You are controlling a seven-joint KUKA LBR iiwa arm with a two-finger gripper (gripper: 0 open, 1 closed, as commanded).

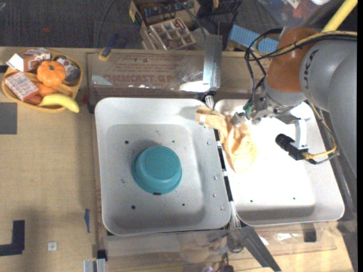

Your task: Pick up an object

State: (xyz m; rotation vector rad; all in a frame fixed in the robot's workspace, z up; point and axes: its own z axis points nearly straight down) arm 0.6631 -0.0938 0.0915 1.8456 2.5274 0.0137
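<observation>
A tan, crumpled cloth [237, 143] lies across the divider between the two bins, with one end [205, 117] in the left bin's far right corner and its bulk in the right bin [283, 197]. A teal bowl [157, 169] sits upside down in the middle of the left bin [113, 123]. My gripper [247, 114] reaches in from the right and touches the cloth's upper edge near the right bin's far left corner. The wrist hides the gripper's tips.
A black connector with a yellow cable [290, 145] hangs off the arm above the right bin. A clear plastic box [147, 75] stands behind the left bin. A basket of toy fruit [42, 84] sits on the bench at far left.
</observation>
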